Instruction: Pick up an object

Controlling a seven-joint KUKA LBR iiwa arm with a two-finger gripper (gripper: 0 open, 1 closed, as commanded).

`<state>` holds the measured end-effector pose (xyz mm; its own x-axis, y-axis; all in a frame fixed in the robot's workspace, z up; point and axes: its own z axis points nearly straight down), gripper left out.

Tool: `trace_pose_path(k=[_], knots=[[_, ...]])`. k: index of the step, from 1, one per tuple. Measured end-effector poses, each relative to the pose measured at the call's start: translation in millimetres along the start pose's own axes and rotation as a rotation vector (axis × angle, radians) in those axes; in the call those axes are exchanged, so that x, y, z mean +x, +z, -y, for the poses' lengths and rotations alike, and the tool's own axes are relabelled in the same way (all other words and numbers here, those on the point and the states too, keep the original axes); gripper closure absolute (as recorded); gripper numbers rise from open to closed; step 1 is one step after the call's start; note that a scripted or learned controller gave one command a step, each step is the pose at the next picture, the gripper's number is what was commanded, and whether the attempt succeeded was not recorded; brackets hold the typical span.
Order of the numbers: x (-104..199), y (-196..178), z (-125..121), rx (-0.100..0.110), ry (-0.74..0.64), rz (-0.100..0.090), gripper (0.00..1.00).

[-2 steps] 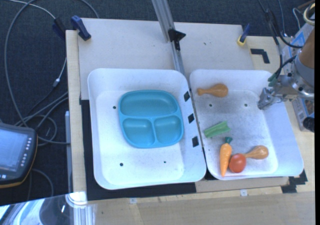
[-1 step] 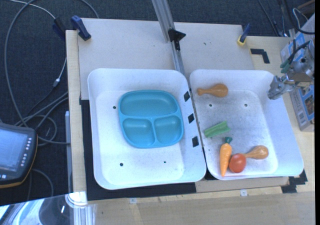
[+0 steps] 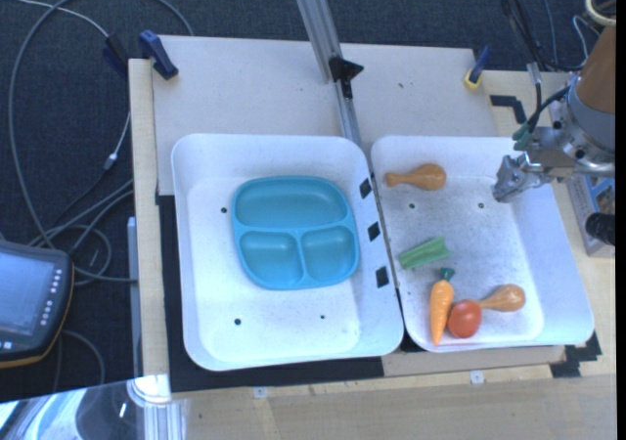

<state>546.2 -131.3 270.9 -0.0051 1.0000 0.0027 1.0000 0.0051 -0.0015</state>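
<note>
Food lay in the right bin (image 3: 548,233); a tray (image 3: 293,231) filled the left bin (image 3: 210,262); hand (image 3: 509,179) state unclear.

- The bench (image 3: 254,86) has a pale, light-wood top, bare along its far part.
- Two shallow white bins rest on it side by side, their inner rims touching: the left bin (image 3: 210,330) and the right bin (image 3: 558,262).
- A blue clamp (image 3: 156,54) grips the far left corner; a yellow-and-blue clamp (image 3: 476,68) sits near the far right.
- A grey metal rail (image 3: 318,8) slants across the far edge.
</note>
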Motion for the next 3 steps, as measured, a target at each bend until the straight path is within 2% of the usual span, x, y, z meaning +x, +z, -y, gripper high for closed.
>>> trace_pose_path(k=[1,3], knots=[[45,11,-6,0.001,0.0,0.0,1.0],[151,2,-9,-0.002,-0.002,0.0,1.0]])
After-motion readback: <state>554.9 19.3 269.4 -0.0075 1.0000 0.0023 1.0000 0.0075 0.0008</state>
